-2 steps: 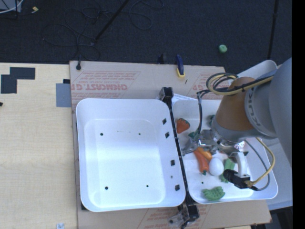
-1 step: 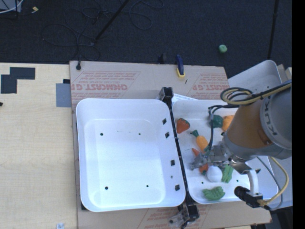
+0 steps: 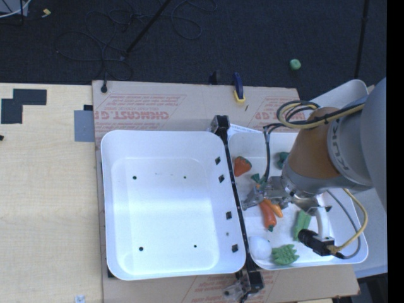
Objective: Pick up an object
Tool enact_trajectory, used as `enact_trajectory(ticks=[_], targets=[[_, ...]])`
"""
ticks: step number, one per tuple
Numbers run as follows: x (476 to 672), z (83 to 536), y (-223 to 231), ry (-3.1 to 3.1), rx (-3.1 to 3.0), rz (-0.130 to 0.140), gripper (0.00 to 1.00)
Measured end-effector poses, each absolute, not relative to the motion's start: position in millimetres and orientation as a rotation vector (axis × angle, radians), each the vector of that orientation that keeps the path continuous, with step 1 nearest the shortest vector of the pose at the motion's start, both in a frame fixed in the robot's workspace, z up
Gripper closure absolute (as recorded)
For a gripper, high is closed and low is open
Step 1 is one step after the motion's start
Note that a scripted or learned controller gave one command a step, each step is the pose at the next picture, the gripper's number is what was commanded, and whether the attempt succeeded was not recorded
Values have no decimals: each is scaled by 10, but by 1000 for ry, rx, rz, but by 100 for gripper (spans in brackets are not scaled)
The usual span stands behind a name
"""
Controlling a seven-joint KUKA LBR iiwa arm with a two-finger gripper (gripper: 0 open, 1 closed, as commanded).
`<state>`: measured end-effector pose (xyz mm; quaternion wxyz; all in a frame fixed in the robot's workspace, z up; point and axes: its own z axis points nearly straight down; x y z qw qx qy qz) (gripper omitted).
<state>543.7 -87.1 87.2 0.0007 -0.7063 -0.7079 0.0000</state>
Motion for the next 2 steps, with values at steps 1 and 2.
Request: enact_trajectory(ticks=[1,2], targets=[[5344,873,-1300,-2217,-2223,5,0],[5342,971,-1293,-2213,-2224,5,100]])
